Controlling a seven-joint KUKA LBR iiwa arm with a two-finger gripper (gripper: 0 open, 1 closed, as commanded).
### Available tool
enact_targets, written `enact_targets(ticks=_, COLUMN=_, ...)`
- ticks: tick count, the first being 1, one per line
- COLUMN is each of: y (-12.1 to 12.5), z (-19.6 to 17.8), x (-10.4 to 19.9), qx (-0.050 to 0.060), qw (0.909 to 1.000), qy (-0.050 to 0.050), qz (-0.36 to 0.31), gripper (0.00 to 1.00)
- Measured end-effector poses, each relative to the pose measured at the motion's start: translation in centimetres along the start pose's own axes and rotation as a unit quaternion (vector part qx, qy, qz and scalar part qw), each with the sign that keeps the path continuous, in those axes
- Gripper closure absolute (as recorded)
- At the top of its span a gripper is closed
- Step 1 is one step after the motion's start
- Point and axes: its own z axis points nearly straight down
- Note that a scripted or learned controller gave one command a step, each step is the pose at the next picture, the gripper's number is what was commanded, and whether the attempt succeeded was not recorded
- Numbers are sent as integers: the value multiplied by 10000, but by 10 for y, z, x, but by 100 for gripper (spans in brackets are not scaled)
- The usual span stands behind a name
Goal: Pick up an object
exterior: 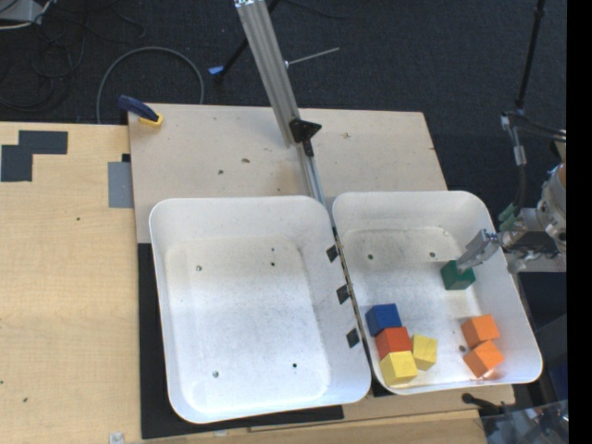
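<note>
In the right bin [435,213] a dark green block [457,277] lies near the right wall. My gripper [469,260] reaches in from the right edge at a slant, its grey tip right at the top of that green block. Lower in the same bin a blue block [382,318], a red block [393,341] and two yellow blocks [400,367] [425,351] sit bunched together. Two orange blocks [480,329] [484,360] rest by the front right corner.
The left bin [176,248] stands beside the right one, with black clips [340,292] along the shared edge. A slanted aluminium rail [273,67] rises behind the bins. A blue-handled clamp [139,109] lies at the bench's back left.
</note>
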Motion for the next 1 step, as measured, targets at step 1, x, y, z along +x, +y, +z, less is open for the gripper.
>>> enact_targets(ticks=1, y=-15, z=172, x=13, qx=50, qw=10000, qy=17, qz=-16, gripper=0)
